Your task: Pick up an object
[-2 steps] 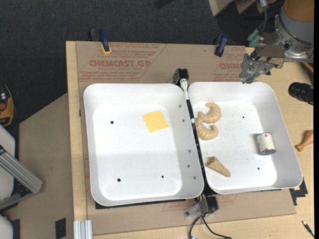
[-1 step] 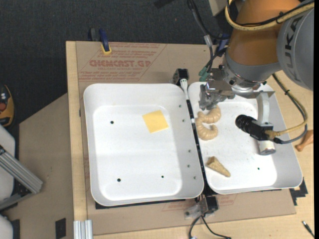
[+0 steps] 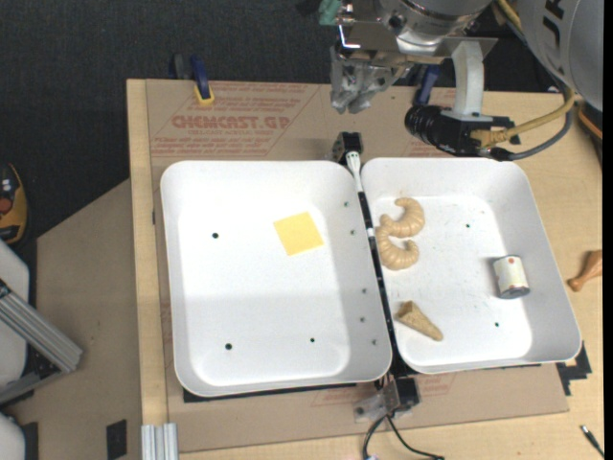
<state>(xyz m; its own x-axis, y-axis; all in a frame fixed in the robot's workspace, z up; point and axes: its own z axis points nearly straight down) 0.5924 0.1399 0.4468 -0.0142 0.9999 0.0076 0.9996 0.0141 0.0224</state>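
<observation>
White plastic dominates my one overhead camera view: two shallow, glossy bins with rounded corners sit side by side on a bench topped with brown cardboard sheet printed in faded red lettering. I see the left bin, dotted with a few small dark holes, holding a single flat yellow square, thin and matte like a sticky pad, lying a little above the bin's centre and turned slightly askew.

I find four things in the right bin. Two pale tan, ridged, curved pieces shaped like croissants lie near its left wall: the upper croissant touches the lower croissant. Below them, apart, a small tan cone lies on its side, tip pointing up-left. Well to the right, a short silver cylinder with a red mark on its top end rests on its side. Fine dark specks dust this bin's floor.

From my remote seat, the grey metal gripper hangs above the cardboard, beyond the far edge of the bins and just over the seam where they meet, well clear of every object. Nothing sits between its fingers; whether they are spread or closed I cannot tell from this angle. A black cable loops beside the right bin's far corner
</observation>
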